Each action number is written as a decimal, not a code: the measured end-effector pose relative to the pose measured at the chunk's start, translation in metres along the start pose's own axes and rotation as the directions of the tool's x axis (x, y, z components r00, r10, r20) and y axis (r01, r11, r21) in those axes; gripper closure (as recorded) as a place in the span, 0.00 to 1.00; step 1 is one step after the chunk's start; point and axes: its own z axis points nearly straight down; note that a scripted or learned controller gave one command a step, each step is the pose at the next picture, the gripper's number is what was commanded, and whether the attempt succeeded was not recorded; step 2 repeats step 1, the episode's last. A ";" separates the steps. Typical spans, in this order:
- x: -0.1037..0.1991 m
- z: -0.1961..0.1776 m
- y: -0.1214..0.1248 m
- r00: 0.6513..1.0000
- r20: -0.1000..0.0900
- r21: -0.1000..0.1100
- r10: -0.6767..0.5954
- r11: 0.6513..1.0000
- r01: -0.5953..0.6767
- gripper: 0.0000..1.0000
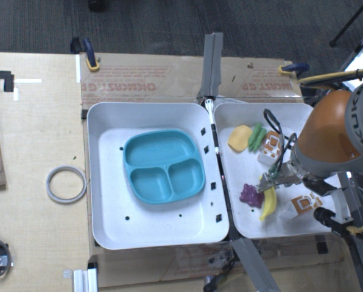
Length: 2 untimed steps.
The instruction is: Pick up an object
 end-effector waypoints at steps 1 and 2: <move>0.059 -0.091 0.044 0.896 0.003 0.001 0.445 0.896 -0.445 1.00; 0.059 -0.091 0.044 0.896 0.003 0.001 0.445 0.896 -0.445 1.00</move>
